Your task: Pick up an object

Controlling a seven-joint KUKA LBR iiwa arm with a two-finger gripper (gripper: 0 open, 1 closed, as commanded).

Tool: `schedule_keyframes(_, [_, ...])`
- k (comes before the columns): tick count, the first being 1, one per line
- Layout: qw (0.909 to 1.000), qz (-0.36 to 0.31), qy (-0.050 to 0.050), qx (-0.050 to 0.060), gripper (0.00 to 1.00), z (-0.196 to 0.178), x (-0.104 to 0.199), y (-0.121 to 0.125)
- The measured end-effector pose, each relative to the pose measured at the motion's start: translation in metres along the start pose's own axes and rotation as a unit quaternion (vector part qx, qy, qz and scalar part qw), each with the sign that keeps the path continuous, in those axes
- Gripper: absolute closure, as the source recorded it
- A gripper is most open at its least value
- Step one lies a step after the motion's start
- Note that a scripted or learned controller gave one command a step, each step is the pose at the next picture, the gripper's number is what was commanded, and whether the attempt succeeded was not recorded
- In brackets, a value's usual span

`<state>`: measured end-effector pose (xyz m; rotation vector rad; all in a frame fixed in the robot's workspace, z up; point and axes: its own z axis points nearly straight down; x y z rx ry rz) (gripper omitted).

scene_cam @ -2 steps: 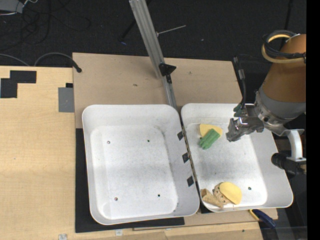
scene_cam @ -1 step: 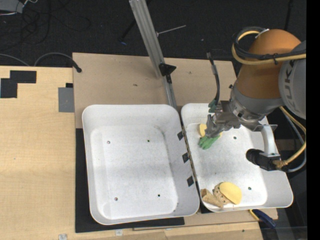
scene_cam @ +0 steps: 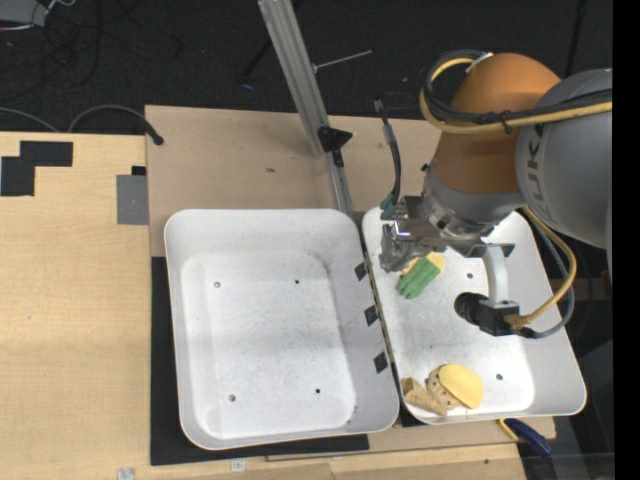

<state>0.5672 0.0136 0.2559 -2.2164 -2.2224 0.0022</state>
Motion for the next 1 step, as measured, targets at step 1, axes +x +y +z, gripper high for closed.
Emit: schedule_keyframes(1, [1.0000,-0.001,0.000,0.000,1.00,0.0017,0.0500,0.0079])
